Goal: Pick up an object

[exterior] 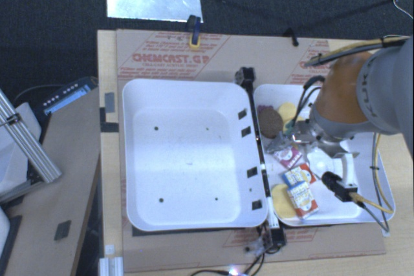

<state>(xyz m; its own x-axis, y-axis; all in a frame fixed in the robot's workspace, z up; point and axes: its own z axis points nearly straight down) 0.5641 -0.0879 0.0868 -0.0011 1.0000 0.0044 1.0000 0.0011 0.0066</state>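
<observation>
- Hand [292, 136] hangs low in the right bin [369, 213], over the heap of small things. I cannot tell how it is set, for the grey arm [381, 94] hides much of it.
- Blue and yellow snack packet [300, 189] lies flat just below the hand. It looks light, thin and crinkly, so it may slip. I would pinch it across its short sides.
- Brown round thing [270, 118] sits just above the hand, dull and maybe soft.
- Pale yellow round thing [279, 202] peeks out beside the packet.
- Small pink and white wrapper [288, 156] lies just under the hand.
- Left bin [187, 152] is smooth white plastic with round corners.
</observation>
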